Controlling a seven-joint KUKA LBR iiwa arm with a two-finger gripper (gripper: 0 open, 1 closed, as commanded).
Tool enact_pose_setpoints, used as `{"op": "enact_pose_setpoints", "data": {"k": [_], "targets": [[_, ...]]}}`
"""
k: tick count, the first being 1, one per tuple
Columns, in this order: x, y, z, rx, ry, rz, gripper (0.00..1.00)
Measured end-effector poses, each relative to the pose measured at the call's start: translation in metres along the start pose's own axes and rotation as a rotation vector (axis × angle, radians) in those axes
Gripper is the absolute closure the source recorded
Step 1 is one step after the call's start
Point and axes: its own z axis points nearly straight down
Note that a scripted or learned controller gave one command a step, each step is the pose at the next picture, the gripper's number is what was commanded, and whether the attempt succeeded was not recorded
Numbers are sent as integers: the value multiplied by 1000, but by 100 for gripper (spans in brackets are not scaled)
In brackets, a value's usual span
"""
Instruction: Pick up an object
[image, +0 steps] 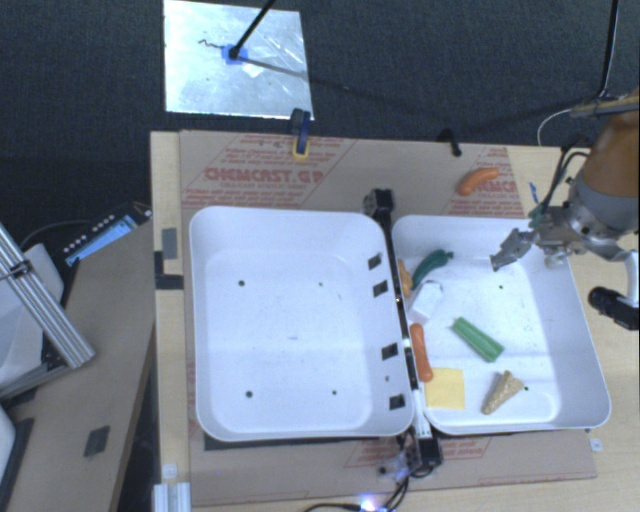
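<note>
So the gripper (512, 250) was hanging over the far right part of the right bin (580, 340), and honestly I couldn't tell how its grey tips were set, too small and blurry. Nothing visible was caught in it, and it looked apart from all the items.

Counting the stuff in that bin: one dark green curved piece (432, 264) near the divider, one white block (426, 299) just below it, one green bar (477, 339) in the middle, one long orange carrot-like stick (421, 352) along the left wall, one yellow square (446, 388) and one tan cone (502, 391) near the front.

The left bin (290, 320) sat beside it. One orange sausage-shaped thing (479, 180) lay outside on the cardboard (260, 165).
</note>
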Motion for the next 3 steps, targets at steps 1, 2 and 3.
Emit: {"op": "enact_pose_setpoints", "data": {"k": [1,2,3], "targets": [[0,1,-11,-4,0,-3,100],[73,35,-114,-8,0,-6,100],[85,62,-204,-8,-1,-4,100]]}}
